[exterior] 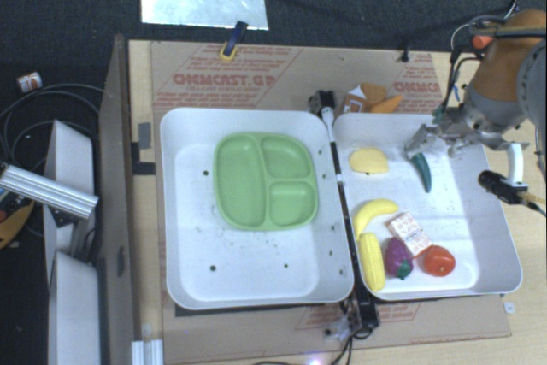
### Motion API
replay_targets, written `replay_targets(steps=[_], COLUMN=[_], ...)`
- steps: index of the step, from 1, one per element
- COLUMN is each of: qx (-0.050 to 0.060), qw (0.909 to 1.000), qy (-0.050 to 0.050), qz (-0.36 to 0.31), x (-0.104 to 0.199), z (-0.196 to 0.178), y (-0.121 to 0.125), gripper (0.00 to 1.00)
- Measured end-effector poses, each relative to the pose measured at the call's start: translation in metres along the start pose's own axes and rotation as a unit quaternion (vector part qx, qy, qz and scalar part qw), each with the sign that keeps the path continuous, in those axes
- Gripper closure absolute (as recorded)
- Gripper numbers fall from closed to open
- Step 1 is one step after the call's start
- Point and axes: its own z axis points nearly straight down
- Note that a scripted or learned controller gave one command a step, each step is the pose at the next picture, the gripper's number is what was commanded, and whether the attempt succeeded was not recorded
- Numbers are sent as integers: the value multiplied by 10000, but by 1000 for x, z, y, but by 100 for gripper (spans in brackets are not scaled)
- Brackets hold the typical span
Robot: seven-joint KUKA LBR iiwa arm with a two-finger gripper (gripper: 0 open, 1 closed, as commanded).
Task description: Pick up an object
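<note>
My gripper (427, 139) hangs over the far part of the right bin (489, 228), at the end of the grey arm with its orange band. A slim green vegetable (422, 172) lies just below and in front of the gripper, its upper end close to the gripper tip. I cannot tell whether the two touch. A pale yellow lemon (368, 160) sits to the left of it. Nearer the front lie a banana (374, 212), a corn cob (371, 260), a purple eggplant (398, 257), a red tomato (438, 261) and a small red-patterned box (407, 230).
The left bin (190, 209) holds a green divided plate (263, 181). An orange item and cardboard scraps (369, 101) lie behind the right bin. A black part on the arm (500, 186) overhangs the right bin's right side.
</note>
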Motion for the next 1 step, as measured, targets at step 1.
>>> replay_targets(steps=[1], qx=[19], qw=[10000], qy=[8], qz=[-14], x=[14], z=[25], y=[-12], gripper=[0])
